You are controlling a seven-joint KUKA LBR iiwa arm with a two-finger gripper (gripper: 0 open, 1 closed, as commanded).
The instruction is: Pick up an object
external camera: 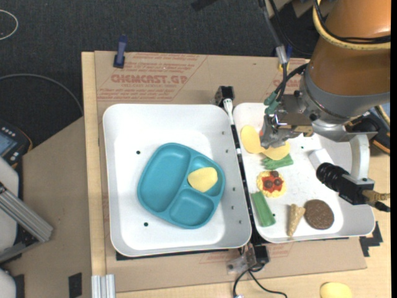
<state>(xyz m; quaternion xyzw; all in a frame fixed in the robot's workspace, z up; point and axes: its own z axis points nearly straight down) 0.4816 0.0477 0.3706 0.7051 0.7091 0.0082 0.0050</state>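
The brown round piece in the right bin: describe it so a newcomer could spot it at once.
Look at the right white bin, near its front edge. The brown disc lies flat there beside a tan cone-shaped piece. It is the one dark brown round item among yellow and green pieces.

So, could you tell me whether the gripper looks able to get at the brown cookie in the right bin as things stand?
Probably yes. The brown cookie lies flat and uncovered near the right bin's front edge, with only a cone-shaped piece beside it. The gripper sits farther back over yellow pieces, so it would have to move forward.

A flat yellow slice (250,139) lies in the right bin's (347,228) upper left, just beside the gripper (271,143).
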